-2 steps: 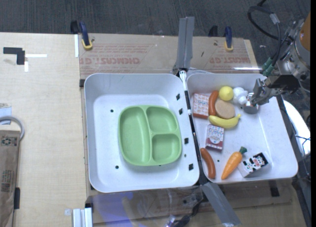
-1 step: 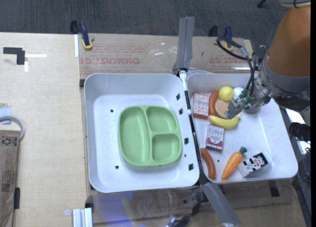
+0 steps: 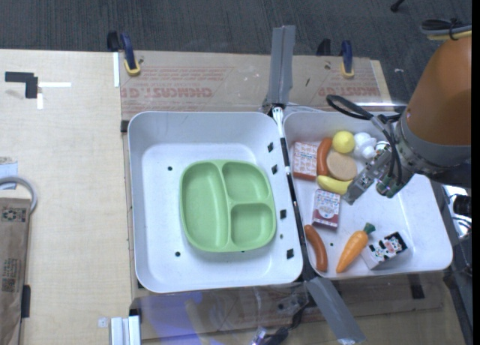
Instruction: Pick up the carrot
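Orange carrot (image 3: pixel 352 250) flat on floor of right bin (image 3: pixel 427 216), below and a bit left of tool (image 3: pixel 373 176), well clear of it. Green top up and right, tip down-left toward near rim. Not gripped, nothing touching it from above.

Tool hanging over bin's middle, just right of food cluster. Open or closed: cannot tell from this slant, too much clutter around the wrist. Nothing visibly between its tips.

Neighbours crowding the carrot: red sausage (image 3: pixel 317 247) just beside on far side from tool's right, small black-and-white box (image 3: pixel 385 248) close on other side near the leaf end. Red-and-white carton (image 3: pixel 326 208) between tool and carrot, slightly left. Banana (image 3: pixel 334 183) and round tan item (image 3: pixel 342 165) right by tool's left.

Likely reason for hover: staging above pile before descent. Next move, by judgement: shift toward near rim, align across carrot's slanted body, drop.

Risk: snagging box or sausage.

Green divided plate (image 3: pixel 228 205) in left bin (image 3: pixel 150 186), far left, irrelevant.
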You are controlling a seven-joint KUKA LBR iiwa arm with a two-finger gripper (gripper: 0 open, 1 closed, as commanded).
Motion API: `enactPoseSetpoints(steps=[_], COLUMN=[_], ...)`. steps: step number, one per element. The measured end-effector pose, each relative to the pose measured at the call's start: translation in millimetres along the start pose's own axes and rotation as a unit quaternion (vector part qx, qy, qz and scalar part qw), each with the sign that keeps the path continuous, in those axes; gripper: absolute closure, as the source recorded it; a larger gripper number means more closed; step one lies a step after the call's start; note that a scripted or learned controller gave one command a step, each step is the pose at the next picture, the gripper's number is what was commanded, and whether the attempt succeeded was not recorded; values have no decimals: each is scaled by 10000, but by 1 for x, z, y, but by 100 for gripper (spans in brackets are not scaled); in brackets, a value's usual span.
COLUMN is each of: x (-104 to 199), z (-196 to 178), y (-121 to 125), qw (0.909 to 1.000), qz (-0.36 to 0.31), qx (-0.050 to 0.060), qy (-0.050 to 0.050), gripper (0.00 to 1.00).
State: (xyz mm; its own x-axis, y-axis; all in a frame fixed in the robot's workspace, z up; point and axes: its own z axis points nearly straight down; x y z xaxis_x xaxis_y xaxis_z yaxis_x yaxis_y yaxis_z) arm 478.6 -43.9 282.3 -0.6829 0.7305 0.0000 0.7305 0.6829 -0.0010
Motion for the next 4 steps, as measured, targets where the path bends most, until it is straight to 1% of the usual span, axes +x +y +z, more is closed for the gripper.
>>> enactPoseSetpoints(steps=[1,2,3,4], x=[0,-42,-58,-59], z=[0,101,191,182], y=[0,-41,-56,-55], qw=[10000,9998,9999,9999], qz=[2,219,-129,-112], qx=[0,3,-5,-13], qy=[-1,7,1,-4], gripper=[0,0,0,100])
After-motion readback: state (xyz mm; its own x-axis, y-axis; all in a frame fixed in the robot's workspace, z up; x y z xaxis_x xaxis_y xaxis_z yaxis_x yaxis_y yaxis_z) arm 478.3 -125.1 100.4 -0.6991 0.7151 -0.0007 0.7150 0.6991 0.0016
